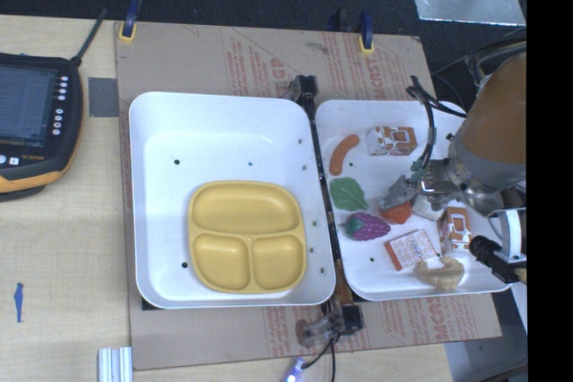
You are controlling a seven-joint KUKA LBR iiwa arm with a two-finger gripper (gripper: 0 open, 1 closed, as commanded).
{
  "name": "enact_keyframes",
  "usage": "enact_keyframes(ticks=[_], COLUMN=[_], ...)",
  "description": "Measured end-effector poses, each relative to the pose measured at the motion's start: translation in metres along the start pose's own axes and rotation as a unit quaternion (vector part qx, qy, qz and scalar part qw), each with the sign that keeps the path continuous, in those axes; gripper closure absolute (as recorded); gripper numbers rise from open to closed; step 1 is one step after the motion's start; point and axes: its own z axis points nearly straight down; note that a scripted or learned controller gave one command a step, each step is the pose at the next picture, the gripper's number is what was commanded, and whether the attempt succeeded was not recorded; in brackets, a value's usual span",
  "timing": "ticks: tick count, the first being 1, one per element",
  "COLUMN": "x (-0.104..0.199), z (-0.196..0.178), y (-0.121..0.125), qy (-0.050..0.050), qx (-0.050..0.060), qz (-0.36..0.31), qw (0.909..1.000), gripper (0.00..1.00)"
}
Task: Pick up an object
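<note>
My gripper (400, 195) reaches into the right bin (358, 282) from the right and hangs low over its middle. Its tip is right at a small red-orange piece (397, 213), touching or just above it; I cannot tell which. Close by on the left lie a green leaf (347, 192) and a purple bunch of grapes (367, 226). An orange sausage (343, 153) lies toward the bin's back left. Three printed packets lie at the back (392, 140), the front (412, 248) and the right (455, 230). A beige bread piece (440, 273) rests at the front right.
The left bin (179, 125) holds a yellow divided plate (248, 235). A black divider rail (320, 183) runs between the bins. A teach pendant (36, 121) sits on the bench at far left. The arm's body (497, 125) covers the right bin's right edge.
</note>
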Motion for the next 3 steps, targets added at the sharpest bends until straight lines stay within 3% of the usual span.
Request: enact_keyframes(ticks=[1,2,3], x=[0.003,0.002,-0.014], z=[0.065,0.054,0.005], y=[0.006,0.006,0.058], qy=[0.0,-0.001,0.0], qx=[0.0,0.0,-0.002], qz=[-0.001,-0.003,0.001], qw=[1.0,1.0,1.0], gripper=[0.0,1.0,1.0])
